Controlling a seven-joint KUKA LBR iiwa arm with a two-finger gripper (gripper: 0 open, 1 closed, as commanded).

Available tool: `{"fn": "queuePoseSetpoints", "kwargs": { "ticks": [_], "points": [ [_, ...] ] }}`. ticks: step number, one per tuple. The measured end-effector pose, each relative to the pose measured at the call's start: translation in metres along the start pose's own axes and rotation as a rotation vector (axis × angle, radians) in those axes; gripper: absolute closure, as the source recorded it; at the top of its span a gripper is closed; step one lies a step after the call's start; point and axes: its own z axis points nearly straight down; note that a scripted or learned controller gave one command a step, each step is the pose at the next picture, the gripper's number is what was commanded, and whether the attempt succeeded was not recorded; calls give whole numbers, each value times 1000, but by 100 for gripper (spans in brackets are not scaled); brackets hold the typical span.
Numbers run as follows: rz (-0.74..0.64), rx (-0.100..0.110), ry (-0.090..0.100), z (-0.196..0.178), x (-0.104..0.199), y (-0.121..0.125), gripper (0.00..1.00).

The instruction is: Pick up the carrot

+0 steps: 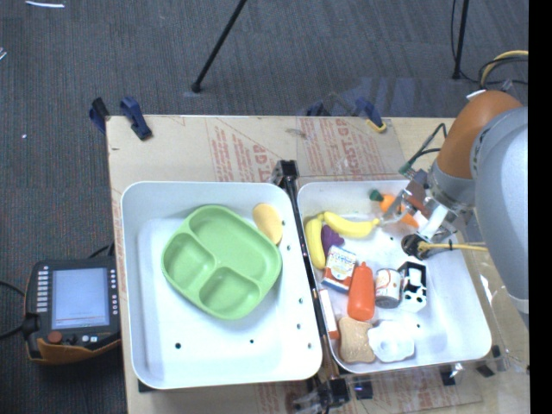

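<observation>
My end effector [412,203] hangs low over the far part of the right bin [470,313], tilted down toward the bin's back wall. The carrot [385,202] lies right at its tip, a small orange piece with a green top, just to the camera's left of my fingers and close to the bin's far edge. I cannot tell how far apart my fingers stand, nor whether they touch the carrot; the hardware there blurs together with the orange of the carrot.

Just beyond the carrot, further from me toward the other bin, a yellow banana [349,223] lies across the floor of the bin, with a second yellow piece [315,242] curving beside it against the bin's left wall. Nearer the camera than my end effector sit a small white carton [339,268], an orange-red bottle [361,291], a small can [388,287] and a black-and-white cow toy [415,285], crowded together. Closer still to the camera are a tan slice of bread [351,339] and a white crumpled item [391,340].

Well away from my end effector, the left bin [147,335] holds a green divided plate [222,260] with a pale yellow lemon-like piece [268,222] touching its far corner. Both bins rest on the tabletop [207,145].
</observation>
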Motion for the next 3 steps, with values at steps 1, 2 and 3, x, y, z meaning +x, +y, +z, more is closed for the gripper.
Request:
{"fn": "queuePoseSetpoints", "kwargs": {
  "ticks": [1,2,3],
  "points": [
    [305,-4,2,-1,0,-6,0],
    [589,-3,3,-1,18,-31,0],
    [594,-5,4,-2,-27,-38,0]
  ]
}}
